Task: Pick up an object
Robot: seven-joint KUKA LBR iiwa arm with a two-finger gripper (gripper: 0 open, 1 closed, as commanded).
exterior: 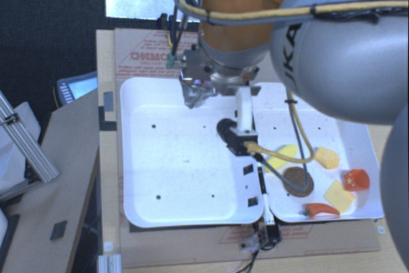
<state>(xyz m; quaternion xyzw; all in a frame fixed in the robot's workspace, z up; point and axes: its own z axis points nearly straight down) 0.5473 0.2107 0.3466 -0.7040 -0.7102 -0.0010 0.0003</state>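
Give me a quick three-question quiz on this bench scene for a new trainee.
1. True or false: the brown disc lies in the right bin.
2. The gripper hangs over: A the left bin, B the disc, C neither bin.
3. Fill in: the wedge to the view's right of the disc is ____.
Key: 1 true; 2 A; 3 yellow.

— See the whole right bin [326, 128]?
— No. The arm [339, 41] covers its far side and runs off to the right. That orange bit [319, 209] by the near rim is too small to name.
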